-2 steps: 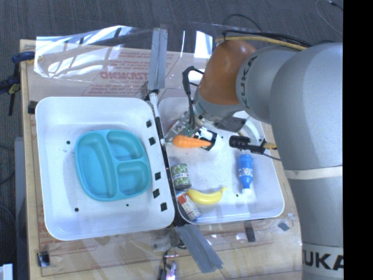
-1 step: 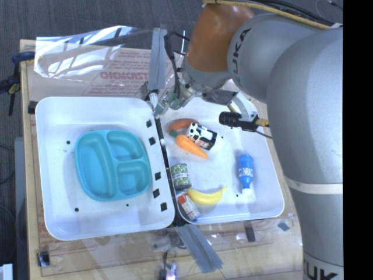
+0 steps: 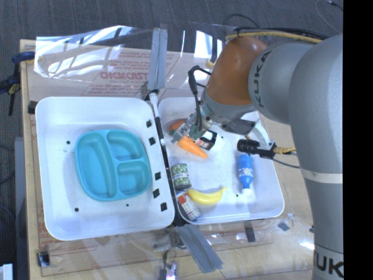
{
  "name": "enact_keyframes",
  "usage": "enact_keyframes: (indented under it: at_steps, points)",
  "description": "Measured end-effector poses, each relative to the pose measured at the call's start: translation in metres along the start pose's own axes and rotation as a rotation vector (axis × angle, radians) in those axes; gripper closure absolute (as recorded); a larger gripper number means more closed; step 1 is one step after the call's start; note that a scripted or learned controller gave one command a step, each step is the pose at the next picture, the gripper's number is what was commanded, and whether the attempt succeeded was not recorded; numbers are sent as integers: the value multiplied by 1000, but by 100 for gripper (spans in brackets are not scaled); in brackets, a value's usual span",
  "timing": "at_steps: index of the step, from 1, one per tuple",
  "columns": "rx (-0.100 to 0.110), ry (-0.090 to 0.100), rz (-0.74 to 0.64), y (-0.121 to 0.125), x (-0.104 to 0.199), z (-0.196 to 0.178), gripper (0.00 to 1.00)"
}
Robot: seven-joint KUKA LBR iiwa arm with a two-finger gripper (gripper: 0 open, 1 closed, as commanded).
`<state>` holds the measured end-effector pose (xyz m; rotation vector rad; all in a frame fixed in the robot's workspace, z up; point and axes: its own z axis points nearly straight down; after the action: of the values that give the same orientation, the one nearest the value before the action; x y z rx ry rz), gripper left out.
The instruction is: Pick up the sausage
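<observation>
One reddish sausage [image 3: 176, 125] lies at the right bin's [image 3: 265, 206] upper-left, touching the carrot [image 3: 192, 147]. Your claw [image 3: 195, 134] hovers there, grip unclear; descend beside the carrot, not onto it.

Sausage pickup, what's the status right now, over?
Gripper down in right bin, over the carrot. Reddish sausage partly hidden beside it, no grip seen. Can, banana, bottle lie apart.

Red lettering is printed on the clear plastic sheet [image 3: 116, 69] behind the bins; "CHEMCAST" can be made out, though faintly. White letters "UK" are seen on the arm's grey base [image 3: 329, 266]. The can's label [image 3: 180, 177] cannot be read.
</observation>
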<state>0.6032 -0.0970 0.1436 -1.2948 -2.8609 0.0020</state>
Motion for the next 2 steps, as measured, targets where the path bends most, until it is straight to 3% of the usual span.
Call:
enact_keyframes:
  at_steps: [1, 2]
  points:
    - [1, -6, -40, 30, -38, 51, 100]
    - [6, -25, -28, 21, -50, 45, 0]
